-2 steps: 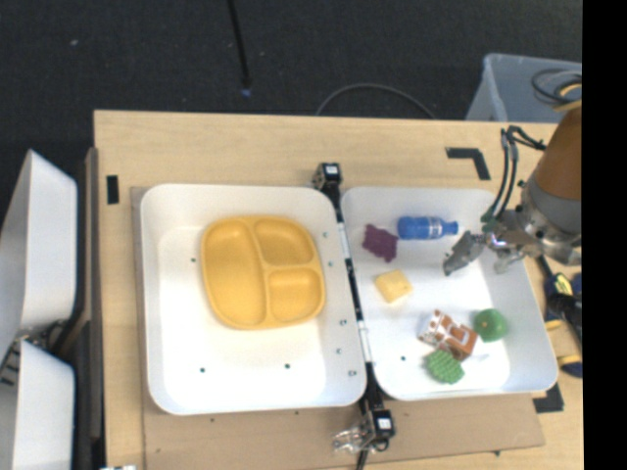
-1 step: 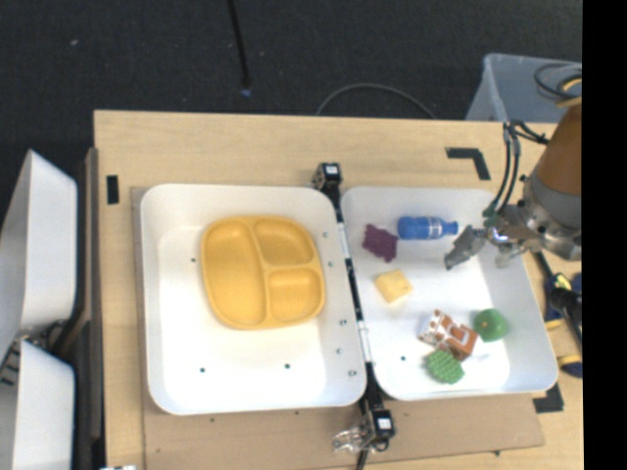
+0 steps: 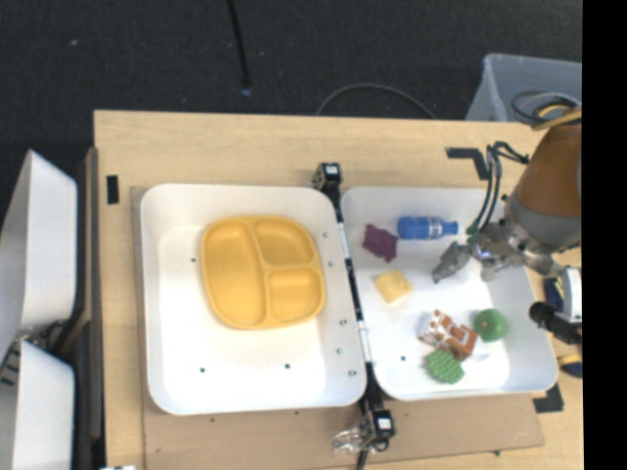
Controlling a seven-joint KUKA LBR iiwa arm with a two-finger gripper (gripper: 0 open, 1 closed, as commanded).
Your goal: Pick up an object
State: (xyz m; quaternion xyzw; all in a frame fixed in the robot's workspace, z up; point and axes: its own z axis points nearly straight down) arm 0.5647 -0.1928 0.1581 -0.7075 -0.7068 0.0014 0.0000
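Two white bins lie side by side on a wooden bench. The left bin [image 3: 167,360] bears a yellow divided plate [image 3: 263,270]. The right bin [image 3: 519,370] bears six small things: a blue bottle [image 3: 425,228], a purple piece [image 3: 380,242], a pale yellow block [image 3: 393,287], a brown-and-white toy [image 3: 449,333], a green ball [image 3: 490,324] and a green studded piece [image 3: 445,366].

The arm [image 3: 549,189] enters from the right, its orange band over the bin's far right corner and its wrist bent so that the gripper [image 3: 458,260] points toward the bin's middle. The gripper hangs above the bin floor in the gap between the bottle and the block. Dark fingers [image 3: 450,262] show at its tip, but whether they stand wide or narrow cannot be told at this sharpness; nothing is seen between them.

No single thing is fixed by the task. Judged by nearness, two candidates stand out. The bottle lies just beyond the tip, toward the bin's far edge, with its long axis across the view and its cap toward the arm. The block lies on the tip's left, slightly nearer the camera. The toy and the ball lie nearer the camera, under the wrist's line. A grasp on the bottle would probably call for jaws closing across its short width.
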